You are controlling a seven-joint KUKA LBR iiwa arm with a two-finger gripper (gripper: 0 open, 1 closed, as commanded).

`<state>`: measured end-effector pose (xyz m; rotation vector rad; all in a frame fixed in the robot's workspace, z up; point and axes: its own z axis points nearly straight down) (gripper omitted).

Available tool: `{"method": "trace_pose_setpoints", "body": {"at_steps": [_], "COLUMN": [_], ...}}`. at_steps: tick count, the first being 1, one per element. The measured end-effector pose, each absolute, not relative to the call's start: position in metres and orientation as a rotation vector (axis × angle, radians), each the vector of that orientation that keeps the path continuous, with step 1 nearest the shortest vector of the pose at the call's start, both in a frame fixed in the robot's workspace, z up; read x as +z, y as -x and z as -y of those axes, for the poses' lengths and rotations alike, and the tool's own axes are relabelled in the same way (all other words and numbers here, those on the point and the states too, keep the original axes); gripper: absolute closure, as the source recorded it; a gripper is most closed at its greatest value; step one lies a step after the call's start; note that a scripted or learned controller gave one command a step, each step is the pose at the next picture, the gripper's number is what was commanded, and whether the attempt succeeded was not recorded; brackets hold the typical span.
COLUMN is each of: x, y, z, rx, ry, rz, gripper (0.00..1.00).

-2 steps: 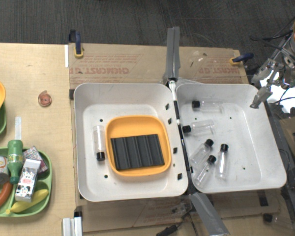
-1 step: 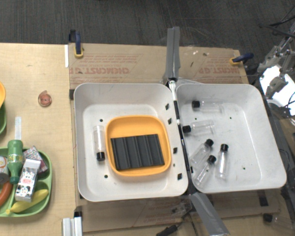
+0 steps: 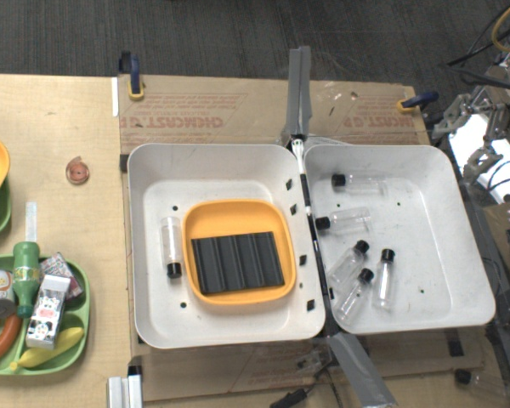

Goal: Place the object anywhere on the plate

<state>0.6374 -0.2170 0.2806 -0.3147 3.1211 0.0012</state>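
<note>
Vial (image 3: 170, 246) lies left of the orange plate (image 3: 238, 213), touching its rim; end effector state can't be told.

Pretty evenly lit from overhead, bright but not harsh. Looked blown out on the white bins (image 3: 425, 304), especially the right one's floor, so the clear vials (image 3: 384, 277) nearly vanished apart from their black caps. Soft, short shadows only, tucked under the orange plate (image 3: 238, 213) rim and along the bin walls. Slightly soft all over, low resolution, a bit grainy on the dark carpet (image 3: 238, 15) up top. Mild glare on the plate edge. No obvious warping at the edges.
</note>
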Motion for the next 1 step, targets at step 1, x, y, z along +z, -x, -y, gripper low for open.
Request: {"method": "trace_pose_setpoints", "body": {"at_steps": [1], "x": [0.2416], "y": [-0.6550], "z": [0.2215], "rx": [0.002], "ry": [0.786], "rz": [-3.037], "gripper": [0.00]}}
